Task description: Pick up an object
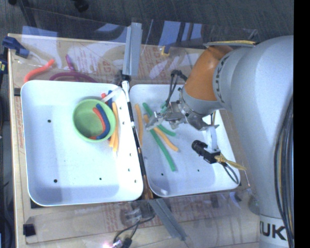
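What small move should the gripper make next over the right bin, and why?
Probably a short descent. The gripper hangs over the green and orange sticks in the right bin, and no stick shows between its fingers.

One fixed overhead camera, slanted over both bins [77,185].

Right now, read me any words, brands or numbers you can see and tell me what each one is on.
"UK": large black letters on the arm's grey base, cut off at the frame edge.
Faint reddish print on the bench surface beyond the bins: too blurred to read.
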You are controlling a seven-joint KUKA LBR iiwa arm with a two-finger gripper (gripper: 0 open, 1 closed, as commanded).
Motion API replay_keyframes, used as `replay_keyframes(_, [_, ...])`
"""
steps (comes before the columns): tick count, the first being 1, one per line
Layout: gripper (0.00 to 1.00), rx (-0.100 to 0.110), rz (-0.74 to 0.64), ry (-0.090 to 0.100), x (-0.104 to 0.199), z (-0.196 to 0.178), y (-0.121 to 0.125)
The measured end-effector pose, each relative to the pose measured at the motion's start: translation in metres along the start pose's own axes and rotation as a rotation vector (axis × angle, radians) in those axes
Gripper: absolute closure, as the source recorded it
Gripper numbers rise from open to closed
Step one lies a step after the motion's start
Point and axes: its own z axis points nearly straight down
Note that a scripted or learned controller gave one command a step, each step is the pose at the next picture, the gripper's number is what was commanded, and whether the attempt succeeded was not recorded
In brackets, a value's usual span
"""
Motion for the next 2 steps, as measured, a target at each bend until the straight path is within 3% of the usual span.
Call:
replay_keyframes(1, [1.00, -0.001, -0.003, 0.002, 0.0006, -0.0102, 0.0006])
replay_keyframes(2, [0.00, -0.001, -0.003, 0.001, 0.0006, -0.0102, 0.0007])
